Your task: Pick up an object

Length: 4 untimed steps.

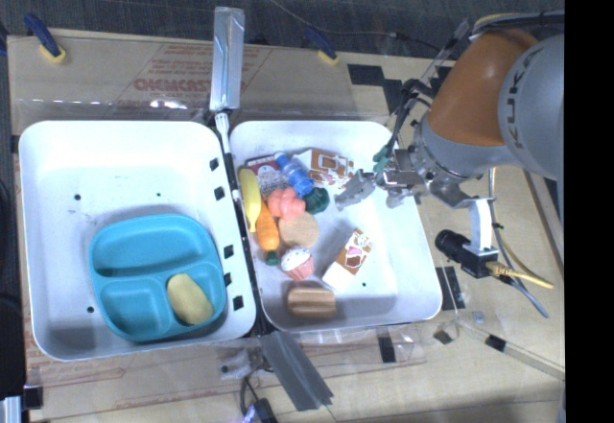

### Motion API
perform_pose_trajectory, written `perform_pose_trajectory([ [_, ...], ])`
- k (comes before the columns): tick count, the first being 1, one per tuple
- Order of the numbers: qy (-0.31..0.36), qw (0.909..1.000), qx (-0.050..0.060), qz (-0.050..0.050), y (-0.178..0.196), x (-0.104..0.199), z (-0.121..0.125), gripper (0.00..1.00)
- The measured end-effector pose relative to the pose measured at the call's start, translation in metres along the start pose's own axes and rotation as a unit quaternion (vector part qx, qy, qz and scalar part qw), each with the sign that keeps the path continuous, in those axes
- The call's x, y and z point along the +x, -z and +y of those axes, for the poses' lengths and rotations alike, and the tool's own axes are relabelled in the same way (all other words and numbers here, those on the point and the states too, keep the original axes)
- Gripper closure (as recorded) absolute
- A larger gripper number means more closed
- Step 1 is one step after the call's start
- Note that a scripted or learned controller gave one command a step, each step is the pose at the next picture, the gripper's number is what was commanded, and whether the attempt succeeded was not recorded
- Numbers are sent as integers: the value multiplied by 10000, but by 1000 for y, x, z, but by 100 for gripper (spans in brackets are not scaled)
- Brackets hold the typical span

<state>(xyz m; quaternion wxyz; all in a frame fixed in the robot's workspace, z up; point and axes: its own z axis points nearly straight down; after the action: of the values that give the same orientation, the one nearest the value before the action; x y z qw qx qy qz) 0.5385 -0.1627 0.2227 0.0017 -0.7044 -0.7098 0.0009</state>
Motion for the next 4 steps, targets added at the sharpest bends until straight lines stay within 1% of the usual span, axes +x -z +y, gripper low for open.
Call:
perform_pose_trajectory([
  [1,136,9999,29,-2,-75,-6,68,0],
  [2,1148,9933,-99,-45,-104,-22,115,0],
  [3,1411,9897,-215,-141,-108,5,106,0],
  [4,616,9979,-137,-108,-110,41,126,0],
])
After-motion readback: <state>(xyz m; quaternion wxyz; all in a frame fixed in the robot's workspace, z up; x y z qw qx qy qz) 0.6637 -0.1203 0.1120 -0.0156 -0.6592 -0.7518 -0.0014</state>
